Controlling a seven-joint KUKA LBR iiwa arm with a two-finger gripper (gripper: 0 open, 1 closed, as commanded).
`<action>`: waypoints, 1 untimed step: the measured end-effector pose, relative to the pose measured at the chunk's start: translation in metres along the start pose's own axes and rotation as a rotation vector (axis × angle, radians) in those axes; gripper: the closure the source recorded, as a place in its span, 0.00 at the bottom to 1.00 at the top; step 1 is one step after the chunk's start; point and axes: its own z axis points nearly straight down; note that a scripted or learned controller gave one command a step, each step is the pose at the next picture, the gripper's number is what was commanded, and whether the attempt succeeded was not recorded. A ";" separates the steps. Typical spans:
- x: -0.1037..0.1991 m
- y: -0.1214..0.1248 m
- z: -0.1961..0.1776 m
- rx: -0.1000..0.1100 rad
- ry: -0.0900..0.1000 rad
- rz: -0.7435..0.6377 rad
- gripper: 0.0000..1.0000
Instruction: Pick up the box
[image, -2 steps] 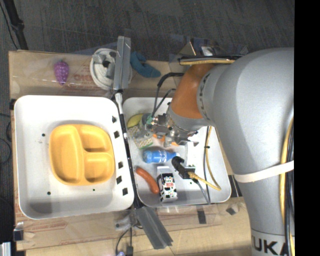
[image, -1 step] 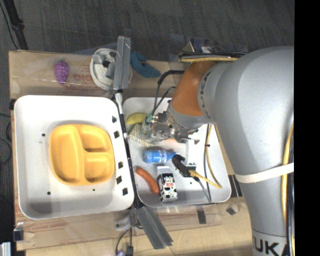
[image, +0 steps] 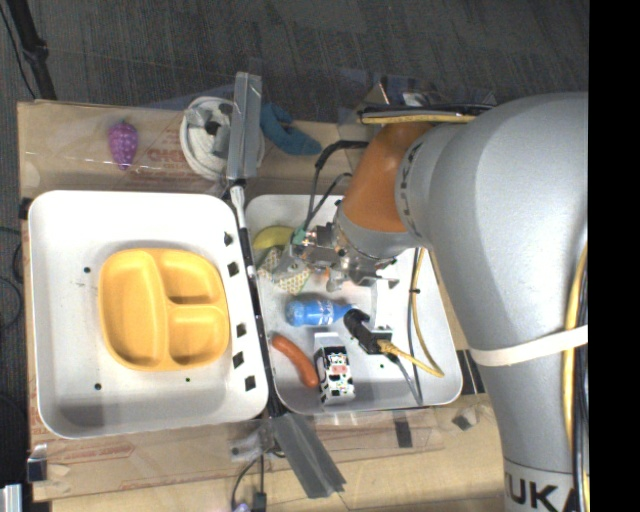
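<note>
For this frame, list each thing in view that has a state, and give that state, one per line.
Box: lying in the right bin, near its front edge, not gripped.
Blue bottle: on its side in the right bin.
Orange sausage: lying flat beside the box.
Yellow tray: right way up in the left bin, compartments bare.
Gripper: low over the right bin's back half, away from the box.
Purple toy: on the bench behind the left bin.
</note>
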 end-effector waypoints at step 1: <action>-0.007 0.048 0.010 0.001 -0.003 -0.122 0.00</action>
